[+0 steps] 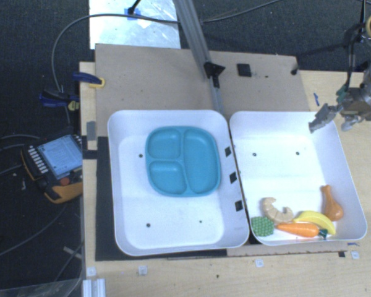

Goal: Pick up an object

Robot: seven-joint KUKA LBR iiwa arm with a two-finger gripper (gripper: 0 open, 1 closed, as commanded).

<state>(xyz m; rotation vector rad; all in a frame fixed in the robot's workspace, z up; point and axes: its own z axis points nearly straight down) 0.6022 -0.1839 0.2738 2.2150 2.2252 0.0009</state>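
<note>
Blue divided plate [183, 161] lies in left bin [127, 228]; handheld pendant [54, 166] lies beside bench.

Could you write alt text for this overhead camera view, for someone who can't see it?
A robot gripper hovers over the right white bin's far corner; toy food, including a banana and carrot, lies at its near edge. The left bin holds a blue divided plate.

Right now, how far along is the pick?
Nothing is picked yet. The gripper hangs over the far right corner of the right bin with nothing between its open fingers. The toy food, namely the banana, carrot, drumstick and the rest, lies at the bin's near edge. Left: move to it, descend, grasp, lift.
</note>
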